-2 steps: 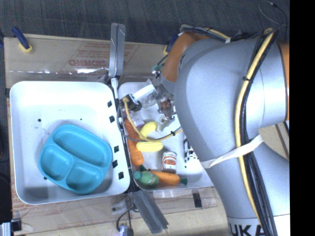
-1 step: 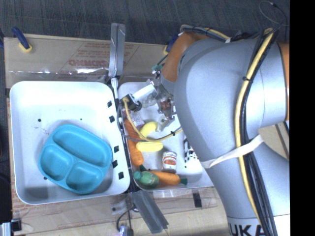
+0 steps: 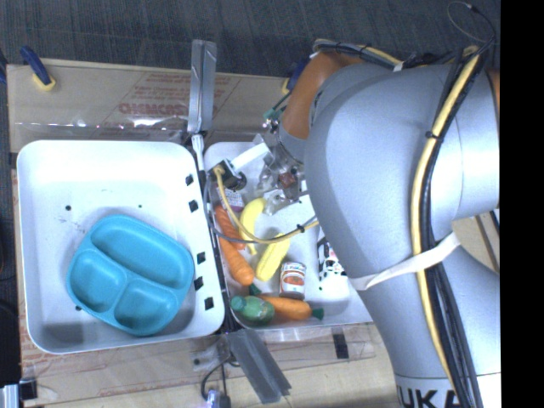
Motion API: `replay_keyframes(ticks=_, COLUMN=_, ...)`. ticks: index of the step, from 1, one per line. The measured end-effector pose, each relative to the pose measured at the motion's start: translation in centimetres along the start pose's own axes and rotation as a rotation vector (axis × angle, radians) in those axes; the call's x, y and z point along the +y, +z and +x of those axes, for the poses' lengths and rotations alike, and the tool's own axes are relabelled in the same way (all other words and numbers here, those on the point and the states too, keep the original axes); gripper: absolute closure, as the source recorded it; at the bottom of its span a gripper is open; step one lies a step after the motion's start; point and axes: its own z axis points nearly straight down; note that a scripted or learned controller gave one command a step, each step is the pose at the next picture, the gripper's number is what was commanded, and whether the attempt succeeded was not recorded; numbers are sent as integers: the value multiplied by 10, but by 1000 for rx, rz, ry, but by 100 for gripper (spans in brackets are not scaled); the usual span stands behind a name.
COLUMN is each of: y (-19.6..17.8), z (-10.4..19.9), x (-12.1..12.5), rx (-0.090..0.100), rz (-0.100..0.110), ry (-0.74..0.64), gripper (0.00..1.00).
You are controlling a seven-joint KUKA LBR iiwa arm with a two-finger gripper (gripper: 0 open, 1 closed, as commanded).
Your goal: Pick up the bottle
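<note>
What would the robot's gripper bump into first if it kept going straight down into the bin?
Probably the yellow banana. The gripper hangs over the right bin, pointing down at the pile just below it, and the banana lies nearest. Depth is hard to judge from this slanted view, so the carrot alongside could come first.

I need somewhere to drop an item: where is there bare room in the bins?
Left bin: bare floor above and left of the blue tray. Right bin is crowded: carrots, banana, can, with the arm overhead.

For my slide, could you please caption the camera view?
Gripper above the right bin's toys; blue tray in the left bin.
</note>
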Motion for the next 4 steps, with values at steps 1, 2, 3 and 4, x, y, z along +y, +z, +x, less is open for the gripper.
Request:
replay_keyframes(ticks=1, y=-91, z=-10, x=-73, rx=7, rz=-6, ry=58, gripper=100)
replay_keyframes(ticks=2, y=-89, z=-18, x=-167, rx=4, rz=-6, ry=65, gripper=100)
replay_keyframes(ticks=3, y=-147, z=-19, x=-259, rx=7, rz=-7, ry=62, gripper=100)
replay_keyframes(ticks=4, y=-157, z=-19, x=-258, rx=6, rz=-9, ry=58, gripper=100)
